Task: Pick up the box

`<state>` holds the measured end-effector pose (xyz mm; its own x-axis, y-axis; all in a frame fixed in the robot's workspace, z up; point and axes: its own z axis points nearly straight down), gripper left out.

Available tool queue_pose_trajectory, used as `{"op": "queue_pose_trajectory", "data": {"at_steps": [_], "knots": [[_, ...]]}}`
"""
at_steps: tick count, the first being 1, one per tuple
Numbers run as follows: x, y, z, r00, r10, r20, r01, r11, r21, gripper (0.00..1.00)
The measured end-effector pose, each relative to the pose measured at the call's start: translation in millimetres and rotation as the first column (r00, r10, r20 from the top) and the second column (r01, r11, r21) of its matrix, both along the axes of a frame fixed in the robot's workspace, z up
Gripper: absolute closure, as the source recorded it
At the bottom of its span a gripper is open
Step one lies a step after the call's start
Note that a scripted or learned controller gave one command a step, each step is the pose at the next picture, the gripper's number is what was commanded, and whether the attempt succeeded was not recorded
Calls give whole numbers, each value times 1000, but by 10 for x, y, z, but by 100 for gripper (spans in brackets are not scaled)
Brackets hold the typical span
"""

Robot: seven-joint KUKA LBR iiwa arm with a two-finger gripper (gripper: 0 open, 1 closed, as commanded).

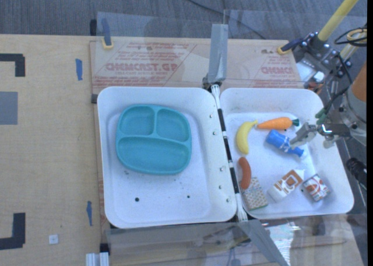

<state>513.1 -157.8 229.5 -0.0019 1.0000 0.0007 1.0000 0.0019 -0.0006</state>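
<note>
The box [285, 184], a small white and orange carton, lies tilted in the right bin [344, 203] near its front edge. My gripper [315, 135] hovers above the right side of that bin, behind the box and just right of a blue toy bottle [282, 142]. Its fingers [302, 135] stand apart with nothing between them. The box is a clear gap away from the gripper, toward the front.
The right bin also holds a banana [245, 136], a carrot [275, 123], a sausage [245, 172], a patterned packet [254, 198] and a small can [315, 188] beside the box. A teal divided plate [154, 139] lies in the left bin [111, 200].
</note>
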Motion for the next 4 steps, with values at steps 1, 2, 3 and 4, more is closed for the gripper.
{"op": "queue_pose_trajectory", "data": {"at_steps": [1,2,3,4], "knots": [[122,429,-1007,993,119,0,-119,993,0,0],[-281,798,-449,959,285,0,-285,959,1,0],[-345,535,-977,957,290,0,-290,957,0,0],[-299,585,-1368,895,446,10,-446,895,3,0]]}}
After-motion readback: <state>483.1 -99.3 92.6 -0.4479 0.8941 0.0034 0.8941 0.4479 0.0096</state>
